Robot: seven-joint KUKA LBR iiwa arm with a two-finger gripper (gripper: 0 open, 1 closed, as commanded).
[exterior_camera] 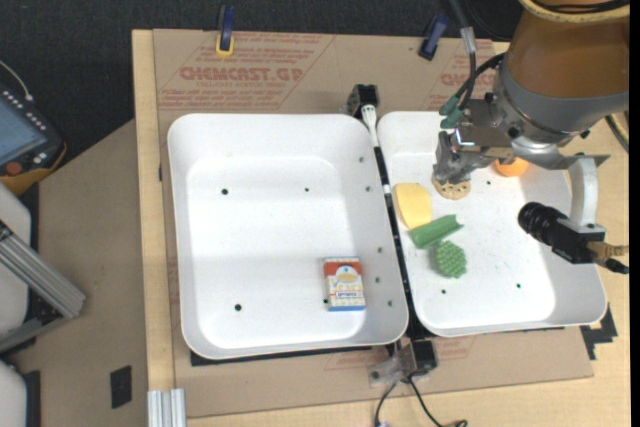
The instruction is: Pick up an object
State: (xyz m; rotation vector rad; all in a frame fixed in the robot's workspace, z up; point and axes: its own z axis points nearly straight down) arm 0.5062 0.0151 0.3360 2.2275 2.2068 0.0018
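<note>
Since the slanted overhead view hides the gap, I can't tell how far the fingers are open. The gripper points straight down with its tips at the top edge of a tan dotted disc, touching or just above it. Nothing is visibly clamped.

The disc lies flat on the floor of the right bin, toward the back left, so a vertical approach makes sense: flat thing, rim free on both sides.

Just in front of it is a yellow block, close against the bin's left wall. A green pod touches the block's lower edge, and a knobbly green piece lies just beside the pod. That cluster is near, so a wide stance risks catching the block.

An orange piece sits right of the disc, half hidden under the wrist. The left bin holds one small printed box near its front right corner, well apart.

Judgement: the disc is the target, grasp unconfirmed, lift not yet begun.
</note>
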